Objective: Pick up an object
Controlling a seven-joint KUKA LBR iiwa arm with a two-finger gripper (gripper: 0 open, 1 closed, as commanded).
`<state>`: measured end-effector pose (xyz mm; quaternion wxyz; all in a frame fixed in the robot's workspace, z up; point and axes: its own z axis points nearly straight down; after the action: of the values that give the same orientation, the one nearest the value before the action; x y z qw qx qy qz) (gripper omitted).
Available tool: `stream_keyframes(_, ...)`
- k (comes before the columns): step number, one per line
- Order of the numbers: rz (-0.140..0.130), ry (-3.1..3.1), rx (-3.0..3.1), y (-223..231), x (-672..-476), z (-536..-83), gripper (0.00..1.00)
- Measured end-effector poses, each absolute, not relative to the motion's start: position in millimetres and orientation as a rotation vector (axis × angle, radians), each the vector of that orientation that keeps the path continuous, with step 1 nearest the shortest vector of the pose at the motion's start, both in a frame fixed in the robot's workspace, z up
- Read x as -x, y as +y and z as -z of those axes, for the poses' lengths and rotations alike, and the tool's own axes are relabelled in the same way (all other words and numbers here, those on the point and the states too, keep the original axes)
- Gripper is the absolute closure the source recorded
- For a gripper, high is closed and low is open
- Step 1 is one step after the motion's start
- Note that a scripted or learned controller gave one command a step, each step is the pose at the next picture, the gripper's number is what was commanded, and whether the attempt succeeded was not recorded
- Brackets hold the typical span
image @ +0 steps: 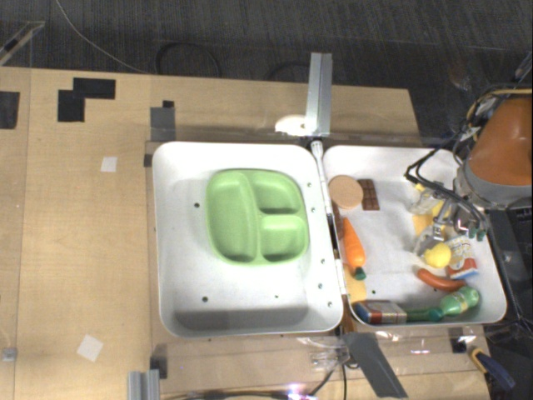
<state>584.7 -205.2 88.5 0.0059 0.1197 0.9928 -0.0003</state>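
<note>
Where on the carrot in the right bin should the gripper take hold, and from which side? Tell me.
Probably the carrot at mid-length, from straight above, fingers closing across its narrow width. It lies flat and lengthwise close beside the right bin's left wall, so a sideways approach looks blocked; its orange body tapers, and the middle is thick enough to pinch.

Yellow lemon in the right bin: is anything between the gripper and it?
Nothing visible separates them. The gripper hangs right above the yellow lemon at the right bin's right side. Close neighbours crowd it: a red chili just below and a green bottle along the bottom wall.
</note>
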Motion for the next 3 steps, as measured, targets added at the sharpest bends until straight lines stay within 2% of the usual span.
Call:
stream_keyframes(1,0.0,3.076,-0.577,-205,-619.8,-88,0.0)
stream_keyframes(2,-0.002,3.034,-0.765,-175,-548.6,-90,0.0)
stream_keyframes(3,-0.001,3.011,-0.84,-145,-550.8,-90,0.0)
